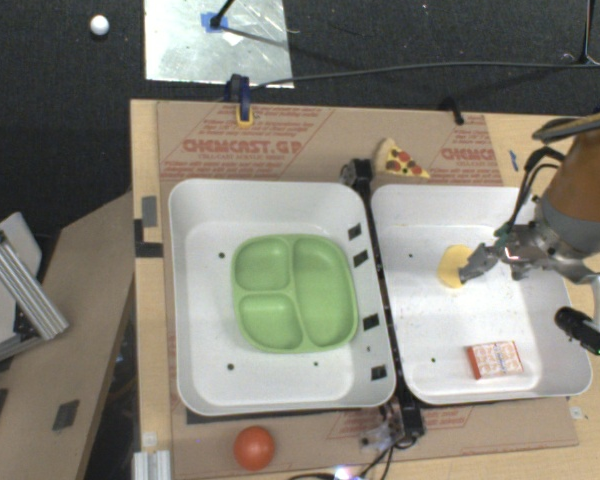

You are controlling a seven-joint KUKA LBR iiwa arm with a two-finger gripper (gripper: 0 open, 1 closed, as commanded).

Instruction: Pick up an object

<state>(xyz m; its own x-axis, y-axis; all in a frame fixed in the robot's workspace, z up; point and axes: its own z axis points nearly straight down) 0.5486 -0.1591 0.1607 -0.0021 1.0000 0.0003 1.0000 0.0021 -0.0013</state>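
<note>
The nearest thing to pick is the yellow object point(453, 265), a small rounded piece that lies on the floor of the right bin point(420, 368), toward the far side of it and closer to the divider between the bins than to the outer wall. The gripper point(477, 262) comes in from the outer side and its tip is touching or just beside the yellow object; I cannot tell from this view if the pincer is open or closed, and nothing is seen clearly inside it.

The yellow object looks like a toy of plastic or foam, so I judge it light and not fragile. Its surface seems smooth and rounded, therefore it may slip or roll away if it is pressed on one side only. The best hold is probably across its middle, from above.

The red-and-white box point(494, 359) lies nearer the front wall of the same bin, well apart from the yellow object. It seems flat, stiff and light, and is better taken across its short sides.
</note>
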